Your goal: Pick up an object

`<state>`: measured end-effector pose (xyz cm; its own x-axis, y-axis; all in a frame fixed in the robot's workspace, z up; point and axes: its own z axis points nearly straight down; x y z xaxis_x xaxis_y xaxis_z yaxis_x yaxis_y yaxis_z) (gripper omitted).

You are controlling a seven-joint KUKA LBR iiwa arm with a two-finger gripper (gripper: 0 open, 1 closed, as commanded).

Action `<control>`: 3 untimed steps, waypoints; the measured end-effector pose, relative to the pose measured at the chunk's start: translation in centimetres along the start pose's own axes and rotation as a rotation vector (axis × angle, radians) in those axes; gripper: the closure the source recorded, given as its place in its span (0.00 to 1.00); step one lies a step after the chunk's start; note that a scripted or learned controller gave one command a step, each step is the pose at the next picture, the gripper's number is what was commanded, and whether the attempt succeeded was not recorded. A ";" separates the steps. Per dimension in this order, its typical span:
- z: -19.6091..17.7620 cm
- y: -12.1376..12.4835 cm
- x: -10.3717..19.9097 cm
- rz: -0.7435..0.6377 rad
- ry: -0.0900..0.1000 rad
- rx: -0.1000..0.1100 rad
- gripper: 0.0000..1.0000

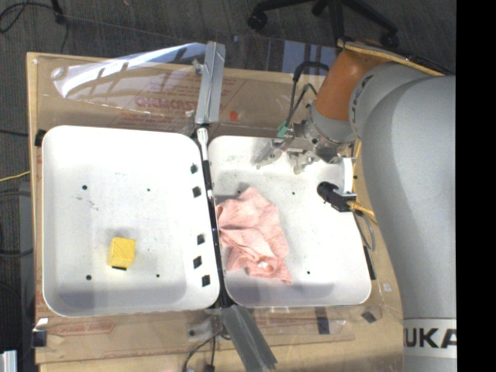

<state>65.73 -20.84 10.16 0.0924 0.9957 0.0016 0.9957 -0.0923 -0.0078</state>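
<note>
Surface: two white bins are being carried side by side on a brown board.
Left bin: one small thing is being held in it.
Block: yellow, lying flat in the near-left part of the left bin, apart from its walls.
Right bin: its right edge is being covered in part by the arm.
Cloth: pink and crumpled, being kept against the left wall of the right bin, from the middle toward the near end.
Jaws: being held spread over the far part of the right bin, beyond the cloth and apart from it; nothing is being pinched between them.
Arm: grey, with an orange band, being reached in from the right.
Sheet: clear plastic, lying on the surface beyond the left bin.
Chair base: black, standing on the floor past the far edge.
</note>
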 end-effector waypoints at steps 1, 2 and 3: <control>1.2 -6.3 8.3 -0.046 -0.001 -0.001 0.00; 0.3 -6.3 8.1 -0.047 -0.002 0.002 1.00; -10.3 -4.9 13.2 0.096 -0.002 -0.004 1.00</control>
